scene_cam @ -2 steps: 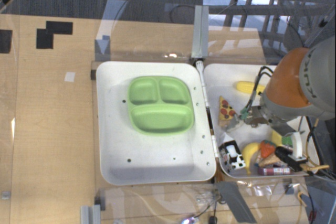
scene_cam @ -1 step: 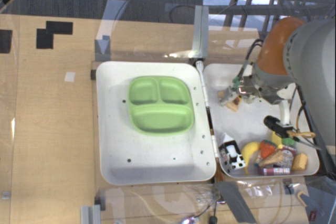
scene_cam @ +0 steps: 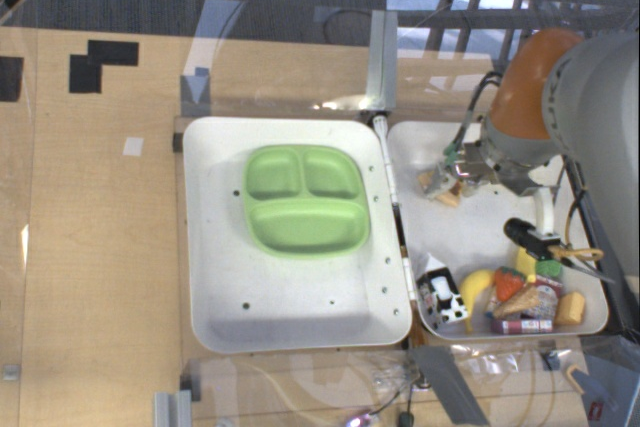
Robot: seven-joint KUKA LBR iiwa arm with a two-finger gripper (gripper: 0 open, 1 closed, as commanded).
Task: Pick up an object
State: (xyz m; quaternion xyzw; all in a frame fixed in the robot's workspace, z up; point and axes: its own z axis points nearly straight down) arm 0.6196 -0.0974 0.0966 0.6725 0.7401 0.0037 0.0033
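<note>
While the fingers sit over the right bin — their spread I cannot tell.

Bright, even light — soft shadows, mild blur

Two white bins; a light green divided plate; a black-and-white patterned item; yellow, red and orange pieces are recorded. The arm is grey with an orange band.

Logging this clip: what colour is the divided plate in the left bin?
Light green, seen clearly in the camera view: the divided plate lies in the left bin.
</note>
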